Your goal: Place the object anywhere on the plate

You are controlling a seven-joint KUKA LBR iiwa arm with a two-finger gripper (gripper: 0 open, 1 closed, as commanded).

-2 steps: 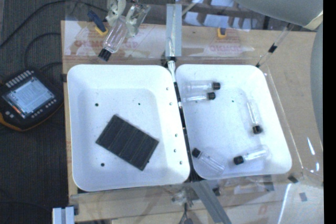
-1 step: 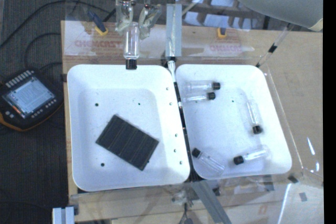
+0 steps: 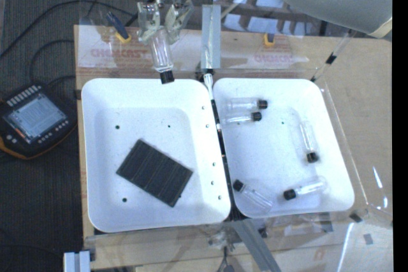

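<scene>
My gripper [image 3: 162,30] hangs above the far rim of the left bin [image 3: 102,105] and is shut on a clear vial [image 3: 162,55]. The vial points downward, its black cap at the bottom, just over the bin's back edge. A dark rectangular plate [image 3: 154,172] lies flat on the left bin's floor, turned at an angle, well in front of the gripper and below it in the view.
The right bin [image 3: 331,137] holds several clear vials with black caps, scattered near its back left, right side and front. A metal post [image 3: 210,35] stands behind the seam between the bins. A control pendant [image 3: 32,119] lies left of the bench.
</scene>
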